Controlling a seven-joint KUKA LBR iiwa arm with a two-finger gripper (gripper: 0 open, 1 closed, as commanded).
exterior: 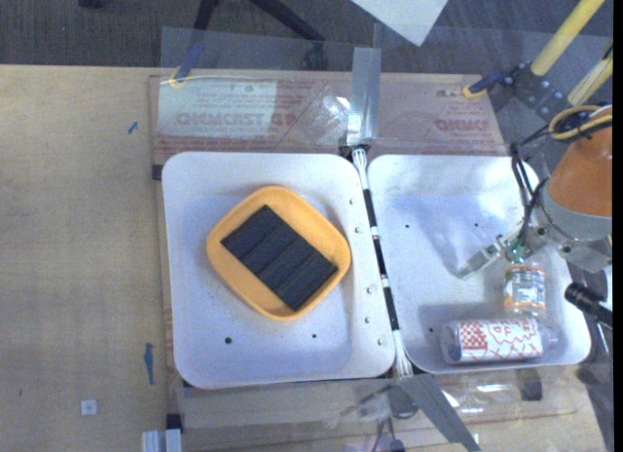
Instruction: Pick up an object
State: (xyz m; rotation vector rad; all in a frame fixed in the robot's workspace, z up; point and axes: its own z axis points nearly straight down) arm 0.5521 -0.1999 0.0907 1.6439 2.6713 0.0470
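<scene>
Overhead slanted view of a wooden bench [68, 245] carrying two shallow white bins side by side. The left bin [195, 343] holds a yellow-orange rounded-square dish [226, 265] with a dark ribbed insert [278, 257], lying tilted near the bin's centre. The right bin [428, 207] holds a can with a red-and-white pattern [494, 339], lying on its side along the near wall, and a small clear bottle with an orange label [524, 287] just above it. The arm [584, 182], grey with an orange band, enters from the right; its claw [514, 248] sits directly over the small bottle's top, and whether it is wide or narrow cannot be told here.
</scene>
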